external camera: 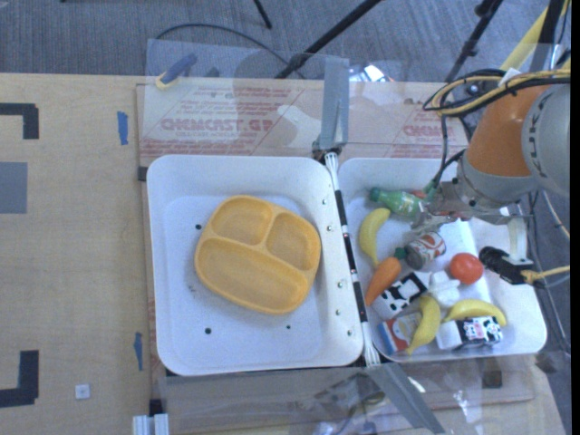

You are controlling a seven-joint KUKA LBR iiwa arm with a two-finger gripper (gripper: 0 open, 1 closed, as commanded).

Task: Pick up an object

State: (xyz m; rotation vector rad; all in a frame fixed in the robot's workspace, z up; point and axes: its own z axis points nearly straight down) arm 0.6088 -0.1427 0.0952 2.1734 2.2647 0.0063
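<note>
Arm over the cluttered right bin (535, 329)
Gripper (428, 239) low among toys beside a tomato (466, 268); can't tell its grip from here.

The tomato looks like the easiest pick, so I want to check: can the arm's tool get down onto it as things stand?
Probably yes. The tomato lies uncovered in the right bin, nothing stacked on it, with the tool close above and left of it. A white block crowds one side.
</note>
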